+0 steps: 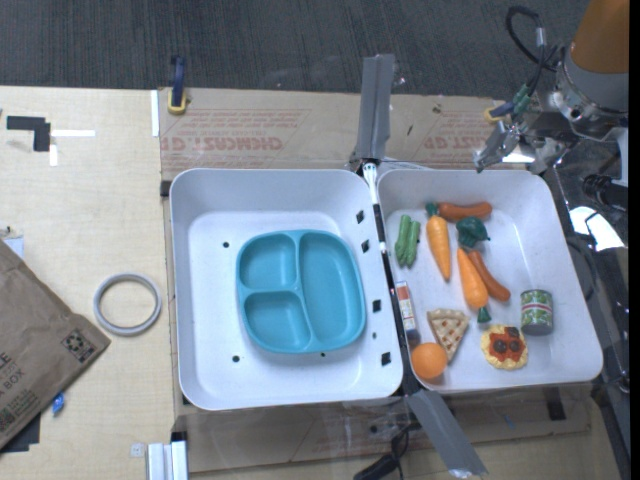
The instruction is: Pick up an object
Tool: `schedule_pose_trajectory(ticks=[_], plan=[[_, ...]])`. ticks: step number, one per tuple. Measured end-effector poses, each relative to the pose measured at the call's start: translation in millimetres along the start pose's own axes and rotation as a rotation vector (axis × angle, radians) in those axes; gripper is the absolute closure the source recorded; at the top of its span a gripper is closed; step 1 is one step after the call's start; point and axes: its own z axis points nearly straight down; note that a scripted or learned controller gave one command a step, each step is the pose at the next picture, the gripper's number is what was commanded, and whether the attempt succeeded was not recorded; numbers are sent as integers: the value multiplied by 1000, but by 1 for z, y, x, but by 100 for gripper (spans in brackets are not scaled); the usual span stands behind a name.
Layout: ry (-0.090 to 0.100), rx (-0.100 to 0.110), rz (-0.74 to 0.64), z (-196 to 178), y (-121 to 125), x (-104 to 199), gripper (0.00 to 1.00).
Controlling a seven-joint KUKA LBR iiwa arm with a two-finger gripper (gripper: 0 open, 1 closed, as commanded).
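We see our gripper (505,146) hovering above the right bin's (556,208) far rim, its state unreadable; the nearest carrot (466,210) lies just below-left, long axis crosswise.

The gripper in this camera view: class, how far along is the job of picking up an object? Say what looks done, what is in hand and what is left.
Done: nothing lifted; the carrots, can and pizza slice lie in the right bin.
In hand: nothing visible; the gripper sits above that bin's far rim.
Left: descend, grasp one item, lift it.
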Motion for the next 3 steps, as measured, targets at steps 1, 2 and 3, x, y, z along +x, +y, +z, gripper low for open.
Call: schedule_pose_trajectory(ticks=[1,2,3], plan=[[-1,-1,-58,179,10,-5,0],[2,15,-54,173,6,-7,100],[0,0,28,80,10,49,100]])
